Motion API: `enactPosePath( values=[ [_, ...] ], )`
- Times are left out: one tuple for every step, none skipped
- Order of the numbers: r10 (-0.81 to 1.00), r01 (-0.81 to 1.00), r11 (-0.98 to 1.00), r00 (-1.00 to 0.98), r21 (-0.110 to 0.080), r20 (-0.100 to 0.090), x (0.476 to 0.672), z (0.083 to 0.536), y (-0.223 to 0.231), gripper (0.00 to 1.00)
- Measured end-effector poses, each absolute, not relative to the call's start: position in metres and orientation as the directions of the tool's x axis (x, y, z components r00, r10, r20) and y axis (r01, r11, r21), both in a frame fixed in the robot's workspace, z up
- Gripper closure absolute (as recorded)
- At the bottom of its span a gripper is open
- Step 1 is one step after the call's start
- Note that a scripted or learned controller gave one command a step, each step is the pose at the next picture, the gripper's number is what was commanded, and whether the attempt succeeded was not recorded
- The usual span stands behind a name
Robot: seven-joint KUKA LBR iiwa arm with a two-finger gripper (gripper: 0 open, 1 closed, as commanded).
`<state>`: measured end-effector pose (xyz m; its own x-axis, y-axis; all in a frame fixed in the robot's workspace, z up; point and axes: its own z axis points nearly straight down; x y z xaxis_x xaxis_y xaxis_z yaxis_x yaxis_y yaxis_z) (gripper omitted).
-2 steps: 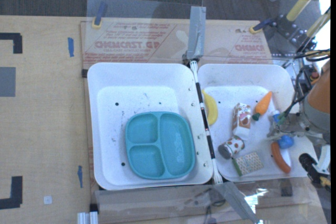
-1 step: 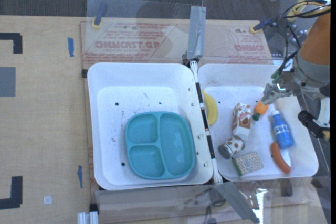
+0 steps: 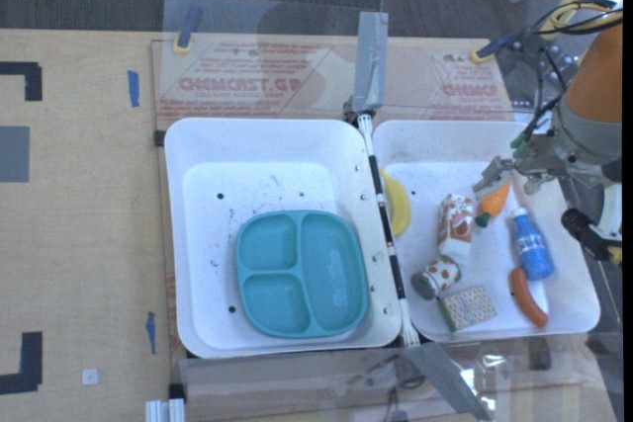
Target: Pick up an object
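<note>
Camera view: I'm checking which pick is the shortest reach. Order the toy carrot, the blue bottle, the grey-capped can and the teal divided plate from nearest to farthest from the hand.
1. Toy carrot, right bin, just below the hand.
2. Blue bottle, right bin, lower down.
3. Grey-capped can, right bin, toward the divider.
4. Teal divided plate, left bin.
</note>
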<state>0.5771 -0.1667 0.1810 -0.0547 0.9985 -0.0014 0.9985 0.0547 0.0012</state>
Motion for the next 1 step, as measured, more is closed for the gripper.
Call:
enactPosePath(
  values=[
    [0.999,0.998,-0.055,0.055,0.006,-0.003,0.5988,0.0870,-0.2006,0.00]
  ],
)
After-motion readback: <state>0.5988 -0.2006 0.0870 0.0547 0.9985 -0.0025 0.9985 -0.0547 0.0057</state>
